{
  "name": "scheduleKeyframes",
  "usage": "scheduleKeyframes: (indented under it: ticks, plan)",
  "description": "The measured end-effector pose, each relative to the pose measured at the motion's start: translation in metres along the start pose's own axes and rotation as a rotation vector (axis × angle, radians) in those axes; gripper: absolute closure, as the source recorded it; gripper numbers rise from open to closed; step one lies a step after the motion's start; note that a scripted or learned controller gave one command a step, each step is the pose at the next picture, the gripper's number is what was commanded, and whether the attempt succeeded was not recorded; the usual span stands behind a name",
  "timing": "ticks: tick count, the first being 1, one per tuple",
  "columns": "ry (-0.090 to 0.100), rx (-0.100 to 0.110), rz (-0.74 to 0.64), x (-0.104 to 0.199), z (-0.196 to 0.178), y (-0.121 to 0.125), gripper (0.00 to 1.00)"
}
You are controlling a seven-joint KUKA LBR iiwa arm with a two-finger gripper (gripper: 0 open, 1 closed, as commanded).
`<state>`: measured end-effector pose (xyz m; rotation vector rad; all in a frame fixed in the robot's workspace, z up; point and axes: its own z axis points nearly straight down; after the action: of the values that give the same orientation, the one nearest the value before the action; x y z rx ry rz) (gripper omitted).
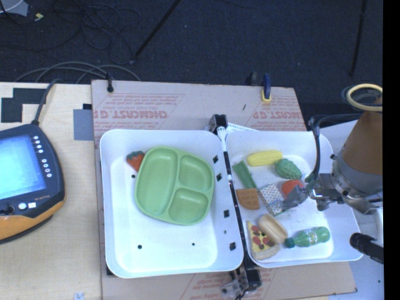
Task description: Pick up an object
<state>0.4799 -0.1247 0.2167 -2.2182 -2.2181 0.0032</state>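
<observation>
The right bin (342, 252) holds several toy foods: a yellow corn cob (264, 158), a leafy green piece (288, 168), a long green vegetable (244, 174), a brown waffle (248, 199), a checked packet (272, 197), a red piece (291, 185), a hot dog (272, 227), a pizza slice (260, 239) and a green bottle (309, 237). My gripper (299, 197) is low in this bin, reaching in from the right, right beside the red piece and the checked packet. Nothing is visibly lifted.
The left bin (119, 242) bears a green divided plate (175, 184) and an orange-red toy fruit (135, 160) at its back left. A control pendant with a blue screen (25, 180) lies on the bench at the far left. Cardboard lies under both bins.
</observation>
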Motion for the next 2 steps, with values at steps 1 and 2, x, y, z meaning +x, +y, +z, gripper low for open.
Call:
scheduleKeyframes:
  ticks: [1, 2]
  plan:
    - [0.001, 0.002, 0.001, -0.001, -0.010, 0.000, 1.00]
    - [-0.001, 0.001, -0.004, -0.014, 0.101, 0.066, 1.00]
